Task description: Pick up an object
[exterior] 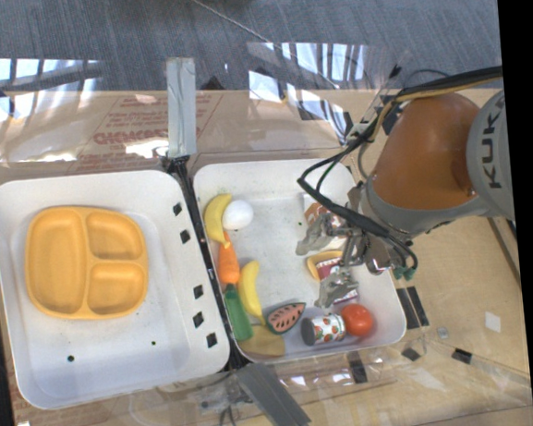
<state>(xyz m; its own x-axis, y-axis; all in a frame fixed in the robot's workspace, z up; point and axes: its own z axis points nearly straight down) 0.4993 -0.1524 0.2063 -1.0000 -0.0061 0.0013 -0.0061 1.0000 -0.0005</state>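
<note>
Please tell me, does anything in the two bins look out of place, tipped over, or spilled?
Nothing looks spilled or damaged. The small can lies on its side beside the tomato at the right bin's near edge. The toy food crowds that bin, while the yellow divided tray sits alone in the left bin.

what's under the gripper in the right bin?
Under the gripper in the right bin, a red-and-white item shows partly; the rest is covered. The can and tomato sit nearer the camera.

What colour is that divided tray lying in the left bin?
The plastic three-compartment tray is yellow-orange all over, with no pattern, seen plainly in the camera view from above.
</note>
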